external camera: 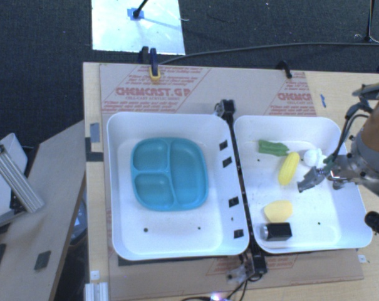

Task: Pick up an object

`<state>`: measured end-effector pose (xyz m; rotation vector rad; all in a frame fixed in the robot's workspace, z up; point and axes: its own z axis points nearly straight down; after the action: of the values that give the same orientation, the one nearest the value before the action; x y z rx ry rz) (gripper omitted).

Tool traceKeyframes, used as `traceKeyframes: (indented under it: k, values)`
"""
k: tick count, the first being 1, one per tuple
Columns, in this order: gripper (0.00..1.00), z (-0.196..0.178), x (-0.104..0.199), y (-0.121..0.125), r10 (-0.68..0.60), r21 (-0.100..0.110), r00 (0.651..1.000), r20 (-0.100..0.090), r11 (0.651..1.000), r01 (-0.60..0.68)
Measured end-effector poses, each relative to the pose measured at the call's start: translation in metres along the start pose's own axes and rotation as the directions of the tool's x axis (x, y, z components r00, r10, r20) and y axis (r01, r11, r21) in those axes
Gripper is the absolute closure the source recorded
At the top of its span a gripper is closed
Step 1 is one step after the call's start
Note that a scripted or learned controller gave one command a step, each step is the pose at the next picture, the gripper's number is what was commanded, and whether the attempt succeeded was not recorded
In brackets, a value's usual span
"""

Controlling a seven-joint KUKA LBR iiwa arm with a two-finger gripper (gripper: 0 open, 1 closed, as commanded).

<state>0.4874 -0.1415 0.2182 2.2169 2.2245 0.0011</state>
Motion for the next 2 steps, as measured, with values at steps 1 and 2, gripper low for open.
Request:
traceKeyframes:
  k: [1, 2]
  values:
    - [0.0, 0.044, 0.001, 0.007, 0.002, 0.003, 1.0, -0.001, 1.0, -0.002]
    - [0.0, 0.089, -0.006, 0.007, 0.003, 0.003, 1.0, -0.001, 1.0, -0.003]
